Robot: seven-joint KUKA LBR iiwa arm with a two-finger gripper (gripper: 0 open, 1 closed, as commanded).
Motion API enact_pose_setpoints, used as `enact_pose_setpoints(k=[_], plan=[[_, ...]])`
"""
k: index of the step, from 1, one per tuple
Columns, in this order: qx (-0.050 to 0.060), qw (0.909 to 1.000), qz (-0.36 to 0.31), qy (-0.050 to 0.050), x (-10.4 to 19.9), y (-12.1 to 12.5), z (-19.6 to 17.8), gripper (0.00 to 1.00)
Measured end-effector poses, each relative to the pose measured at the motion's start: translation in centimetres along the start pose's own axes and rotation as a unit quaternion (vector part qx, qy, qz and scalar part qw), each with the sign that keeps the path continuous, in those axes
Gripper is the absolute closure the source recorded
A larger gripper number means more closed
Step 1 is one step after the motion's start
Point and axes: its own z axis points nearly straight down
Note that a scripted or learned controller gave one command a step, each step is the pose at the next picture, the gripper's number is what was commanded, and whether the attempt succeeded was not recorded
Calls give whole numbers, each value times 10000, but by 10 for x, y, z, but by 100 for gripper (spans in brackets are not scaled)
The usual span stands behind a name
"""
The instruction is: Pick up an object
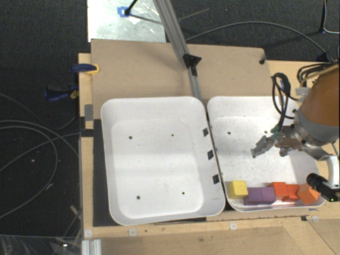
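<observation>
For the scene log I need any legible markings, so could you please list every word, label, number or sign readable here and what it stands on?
None: no readable text stands on anything in the camera view.
The two shallow white plastic bins carry only dark dots and small black clips.
The yellow cube, purple block and orange blocks have plain faces.
The grey arm's two-finger gripper shows no legible label.
</observation>
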Motion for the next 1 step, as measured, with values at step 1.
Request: enact_pose_setpoints(k=[1], plan=[[-3,10000,-14,-1,-4,12,6,0]])
